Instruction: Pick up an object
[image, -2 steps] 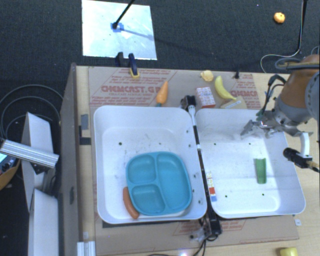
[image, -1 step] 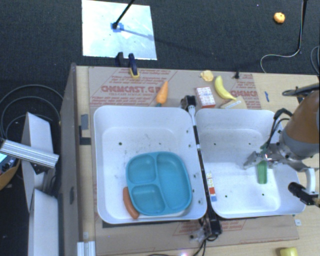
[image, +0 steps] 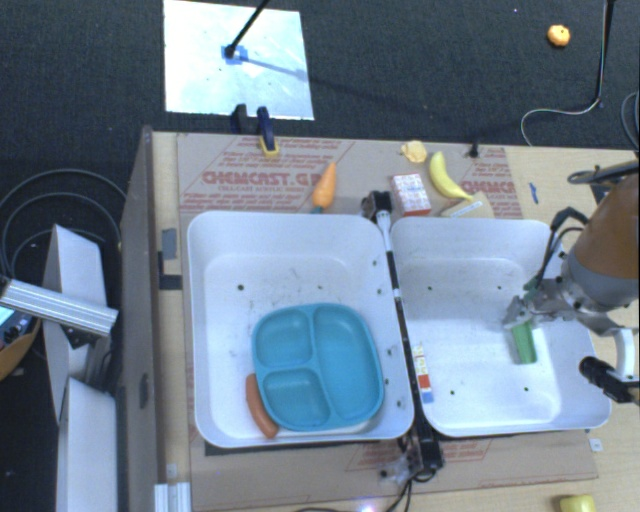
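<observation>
2 bins white. Divided plate light blue. Hot dog orange-brown. Carrot orange. Banana yellow. Block green. Bench cardboard tan, red lettering.

The grey arm is cut off by the right edge; its hand hides the top of the green block, finger state unreadable

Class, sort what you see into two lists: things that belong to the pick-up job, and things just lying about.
Job:
gripper
green object just below it
right bin

Lying about:
blue tray
sausage
carrot
banana
small box
</observation>
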